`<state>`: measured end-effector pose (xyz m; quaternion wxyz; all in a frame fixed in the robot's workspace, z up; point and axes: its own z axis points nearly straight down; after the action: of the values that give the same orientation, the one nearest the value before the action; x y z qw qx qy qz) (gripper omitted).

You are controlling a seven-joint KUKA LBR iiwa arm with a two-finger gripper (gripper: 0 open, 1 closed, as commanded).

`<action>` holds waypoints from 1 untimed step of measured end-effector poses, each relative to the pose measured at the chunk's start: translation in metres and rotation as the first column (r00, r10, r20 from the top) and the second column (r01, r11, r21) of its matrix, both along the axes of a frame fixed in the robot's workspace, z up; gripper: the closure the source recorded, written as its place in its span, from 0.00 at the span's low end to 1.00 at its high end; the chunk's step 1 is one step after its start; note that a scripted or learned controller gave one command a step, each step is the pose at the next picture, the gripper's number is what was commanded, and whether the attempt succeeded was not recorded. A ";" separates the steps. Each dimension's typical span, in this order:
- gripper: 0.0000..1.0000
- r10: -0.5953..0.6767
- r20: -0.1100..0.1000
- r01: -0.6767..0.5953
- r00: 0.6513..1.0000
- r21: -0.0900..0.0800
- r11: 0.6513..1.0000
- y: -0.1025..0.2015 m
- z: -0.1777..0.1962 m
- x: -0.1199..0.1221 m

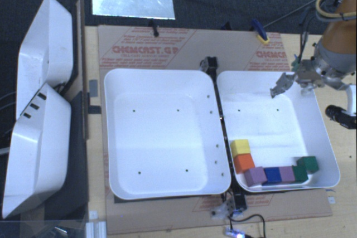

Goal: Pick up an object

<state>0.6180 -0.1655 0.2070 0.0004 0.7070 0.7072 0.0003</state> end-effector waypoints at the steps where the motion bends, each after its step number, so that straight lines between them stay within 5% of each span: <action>1: 0.00 0.002 0.000 -0.002 1.000 0.000 1.000 0.000 0.006 0.055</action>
<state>0.6727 -0.1655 0.2128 0.0005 0.7064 0.7078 0.0004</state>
